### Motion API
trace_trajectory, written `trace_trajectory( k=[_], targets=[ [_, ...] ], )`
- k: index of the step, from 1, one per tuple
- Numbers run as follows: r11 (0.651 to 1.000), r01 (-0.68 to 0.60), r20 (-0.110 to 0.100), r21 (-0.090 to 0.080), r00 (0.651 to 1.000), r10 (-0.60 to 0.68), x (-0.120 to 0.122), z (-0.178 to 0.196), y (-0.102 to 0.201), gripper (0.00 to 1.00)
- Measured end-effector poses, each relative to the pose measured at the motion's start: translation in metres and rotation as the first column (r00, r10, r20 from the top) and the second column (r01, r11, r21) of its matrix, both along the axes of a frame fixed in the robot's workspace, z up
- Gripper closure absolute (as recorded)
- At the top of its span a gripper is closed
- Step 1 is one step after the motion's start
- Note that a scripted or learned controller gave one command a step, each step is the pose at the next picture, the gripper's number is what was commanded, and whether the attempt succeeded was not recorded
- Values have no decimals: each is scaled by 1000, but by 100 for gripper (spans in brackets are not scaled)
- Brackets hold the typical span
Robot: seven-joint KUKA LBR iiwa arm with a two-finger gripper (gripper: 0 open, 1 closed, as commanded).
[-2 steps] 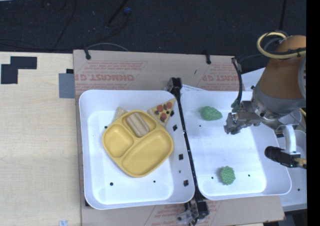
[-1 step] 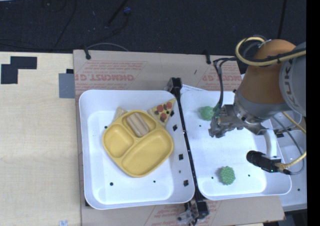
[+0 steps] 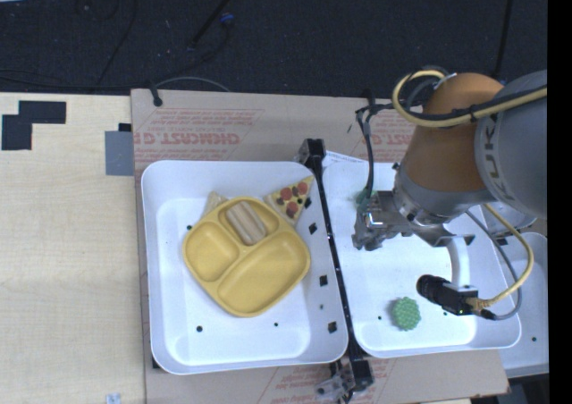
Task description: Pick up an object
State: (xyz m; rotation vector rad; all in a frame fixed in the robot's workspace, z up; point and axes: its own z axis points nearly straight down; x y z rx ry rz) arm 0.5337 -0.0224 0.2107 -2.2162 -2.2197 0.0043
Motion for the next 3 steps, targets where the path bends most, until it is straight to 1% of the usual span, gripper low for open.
trace_trajectory(
  k=[1,2,3],
  targets=[
    [1000,-2,0,0,1000,2,-4,-6,48,100],
    [1000,0,2,-2,1000,0,-8,10,96,100],
    [1000,0,2,-2,1000,0,-8,10,96,0]
  ],
)
